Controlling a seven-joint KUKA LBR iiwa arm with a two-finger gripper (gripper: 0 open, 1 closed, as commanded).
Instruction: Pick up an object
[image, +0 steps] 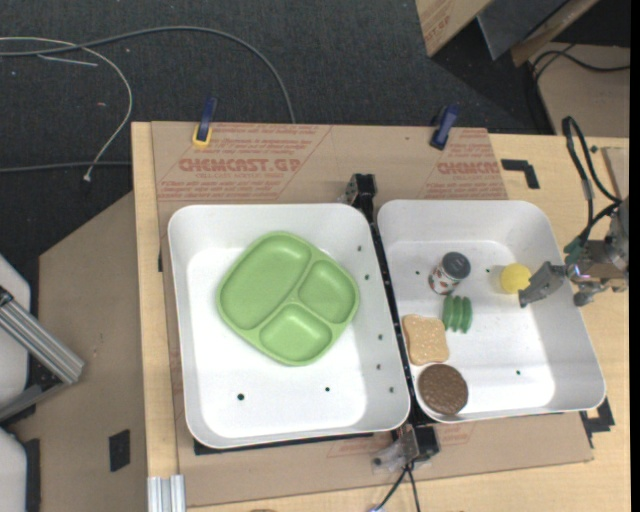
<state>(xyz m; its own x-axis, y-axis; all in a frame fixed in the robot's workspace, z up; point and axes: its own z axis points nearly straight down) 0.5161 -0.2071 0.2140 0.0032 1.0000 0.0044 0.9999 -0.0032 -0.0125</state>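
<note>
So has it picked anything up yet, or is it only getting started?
Nothing looks lifted yet. The small yellow ball, green ridged toy, little tin can, toast slice and brown round cookie all lie in the right white bin. In hand: the claw sits beside the ball, apparently lining up on it. Closing on something and raising it is still left.

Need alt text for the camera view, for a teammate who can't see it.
The gripper sits low in the right bin, beside a yellow ball, with a can, green piece, toast slice and brown disc. The left bin holds a green divided plate.
</note>
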